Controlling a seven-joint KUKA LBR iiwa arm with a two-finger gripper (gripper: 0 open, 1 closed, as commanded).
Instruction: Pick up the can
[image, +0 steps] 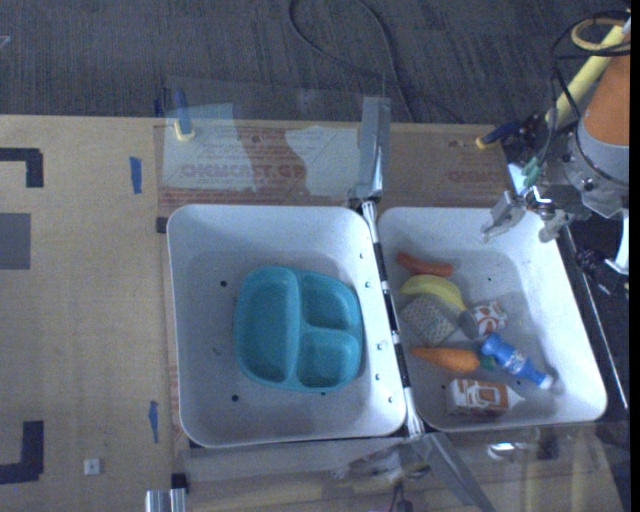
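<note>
— Where is your claw right now?

— My claw (524, 214) hangs over the far right corner of the right bin (580, 345), just above its back rim. The two fingers (500, 217) are spread apart, with nothing between them.

— And the can?

— The can (483, 319) lies on its side near the middle of the right bin. It is white and red with a grey end, and it sits well apart from my claw, toward the near side of it.

— What surrounds it?

— A yellow banana (436, 291) lies just to its left, and a grey sponge (429, 319) sits below the banana, touching the can's grey end or very nearly so. An orange carrot (425, 265) lies by the bin's back left area. A second carrot (447, 357) lies below the sponge. A blue bottle (514, 362) lies tilted just below the can, toward the right wall. A small white and orange carton (478, 397) lies near the bin's front edge.

— And the other bin?

— The left bin (200, 250) holds a teal divided plate (297, 327), resting near its centre.

— Anything on the bench itself?

— Both bins sit side by side on the bench (80, 300), touching along their inner rims. Strips of blue tape (136, 175) mark the bench's left part.
</note>
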